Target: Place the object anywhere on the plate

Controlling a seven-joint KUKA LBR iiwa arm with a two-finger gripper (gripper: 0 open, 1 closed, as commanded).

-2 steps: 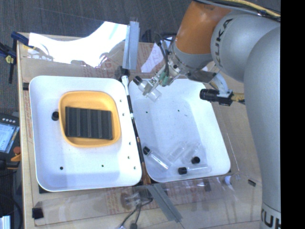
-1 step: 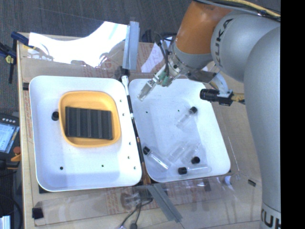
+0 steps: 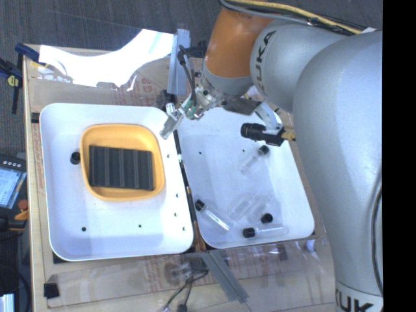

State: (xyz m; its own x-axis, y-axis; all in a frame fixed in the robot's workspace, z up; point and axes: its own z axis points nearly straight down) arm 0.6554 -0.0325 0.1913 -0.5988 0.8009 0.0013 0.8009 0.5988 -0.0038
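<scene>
A yellow plate [image 3: 97, 138] with a dark ridged centre lies in the left bin [image 3: 65, 233]. Several clear tubes with black caps lie in the right bin [image 3: 296, 194]: one [image 3: 255, 157] near the middle, one [image 3: 212, 217] at the front left, and others [image 3: 263, 225] near the front edge. My gripper [image 3: 170, 121] hangs over the divide between the two bins, near their far edge and just right of the plate's far right corner. I see nothing held in it.
A small black object [image 3: 75, 156] sits in the left bin beside the plate's left edge. A black cylinder [image 3: 260, 132] juts from the wrist over the right bin. The big grey arm [image 3: 325, 109] covers the right side. Crumpled plastic sheet [image 3: 130, 57] lies behind the bins.
</scene>
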